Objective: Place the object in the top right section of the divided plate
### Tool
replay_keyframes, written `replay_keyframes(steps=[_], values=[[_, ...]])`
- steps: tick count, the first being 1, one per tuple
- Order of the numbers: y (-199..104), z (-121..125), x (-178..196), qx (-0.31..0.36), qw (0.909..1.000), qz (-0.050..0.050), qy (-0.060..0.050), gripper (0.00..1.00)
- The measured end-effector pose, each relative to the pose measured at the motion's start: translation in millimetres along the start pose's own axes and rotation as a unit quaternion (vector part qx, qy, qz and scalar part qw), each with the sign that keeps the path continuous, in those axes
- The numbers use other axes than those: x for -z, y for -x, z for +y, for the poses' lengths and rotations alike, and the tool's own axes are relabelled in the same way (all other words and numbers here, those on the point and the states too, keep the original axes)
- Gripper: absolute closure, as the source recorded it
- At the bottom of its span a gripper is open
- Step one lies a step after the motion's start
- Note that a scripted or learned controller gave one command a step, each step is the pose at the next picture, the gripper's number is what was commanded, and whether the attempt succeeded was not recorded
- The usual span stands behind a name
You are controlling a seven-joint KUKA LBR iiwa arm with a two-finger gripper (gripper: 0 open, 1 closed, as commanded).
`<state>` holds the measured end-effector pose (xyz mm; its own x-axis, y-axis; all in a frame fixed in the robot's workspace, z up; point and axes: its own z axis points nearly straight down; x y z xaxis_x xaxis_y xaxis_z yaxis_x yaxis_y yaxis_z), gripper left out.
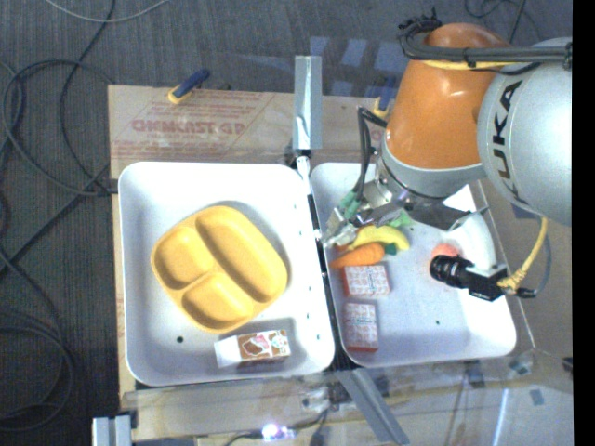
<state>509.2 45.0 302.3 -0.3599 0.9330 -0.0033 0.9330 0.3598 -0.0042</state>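
A yellow divided plate [220,266] with three sections lies in the left bin [139,342]. My gripper [346,216] hangs low over the near-left part of the right bin [493,337], just above a cluster of toy food. That cluster holds an orange carrot [364,253], a yellow banana-like piece [392,237] and a green piece [400,219]. The arm's orange and grey body hides the back of the right bin.
A small printed box [254,347] lies in the left bin in front of the plate. In the right bin lie two red patterned packets [366,281] [361,324] and a small pink-red piece [445,249]. A metal bar [304,110] stands behind the bins.
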Motion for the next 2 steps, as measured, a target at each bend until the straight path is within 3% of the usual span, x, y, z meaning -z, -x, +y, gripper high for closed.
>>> replay_keyframes(steps=[1, 2], values=[[79.3, -56.8, -83.1, 0.129, 0.9917, 0.001, 0.000, 1.00], [34.2, -40.3, -120.8, 0.195, 0.9808, 0.002, 0.000, 1.00]])
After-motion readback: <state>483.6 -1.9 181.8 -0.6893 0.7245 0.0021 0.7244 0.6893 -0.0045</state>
